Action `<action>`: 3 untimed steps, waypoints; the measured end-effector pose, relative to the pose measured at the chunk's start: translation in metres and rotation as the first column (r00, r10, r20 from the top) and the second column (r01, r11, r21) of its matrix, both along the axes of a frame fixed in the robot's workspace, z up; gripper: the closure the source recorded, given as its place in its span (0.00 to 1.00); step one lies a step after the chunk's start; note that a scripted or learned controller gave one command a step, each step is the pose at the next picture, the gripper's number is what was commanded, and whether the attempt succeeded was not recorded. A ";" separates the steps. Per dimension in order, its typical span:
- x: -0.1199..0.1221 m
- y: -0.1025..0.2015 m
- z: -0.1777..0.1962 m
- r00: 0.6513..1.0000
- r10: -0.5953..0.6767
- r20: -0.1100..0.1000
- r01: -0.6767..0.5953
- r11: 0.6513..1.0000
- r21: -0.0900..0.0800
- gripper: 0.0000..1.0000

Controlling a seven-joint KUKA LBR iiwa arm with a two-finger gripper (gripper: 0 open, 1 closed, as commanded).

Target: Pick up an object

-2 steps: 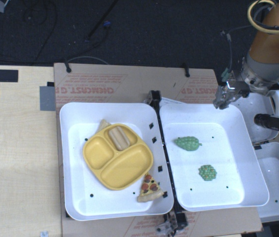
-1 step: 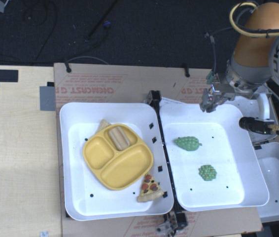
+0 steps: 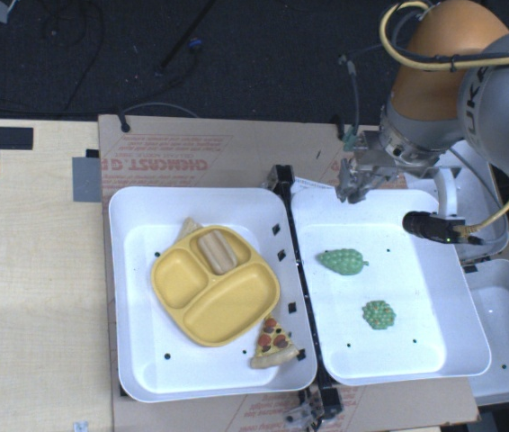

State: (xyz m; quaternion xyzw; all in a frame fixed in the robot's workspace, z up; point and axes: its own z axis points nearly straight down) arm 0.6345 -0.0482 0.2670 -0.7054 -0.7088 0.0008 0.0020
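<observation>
The gripper (image 3: 355,190) hangs over the far edge of the right bin (image 3: 434,331); whether its jaws are open or shut cannot be told. Nearest below them lies a green bunch of grapes (image 3: 342,261), then a green pea cluster (image 3: 379,314). Farther left, in the left bin (image 3: 138,241), sit a yellow divided plate (image 3: 227,304) holding a hot dog (image 3: 218,251), and a pizza slice (image 3: 273,345).
</observation>
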 end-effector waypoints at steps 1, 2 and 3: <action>-0.003 0.053 -0.021 1.000 0.000 -0.001 0.000 1.000 0.000 1.00; -0.007 0.098 -0.023 1.000 0.000 0.000 0.000 1.000 0.000 1.00; -0.004 0.145 -0.023 1.000 0.000 0.002 0.000 1.000 -0.001 1.00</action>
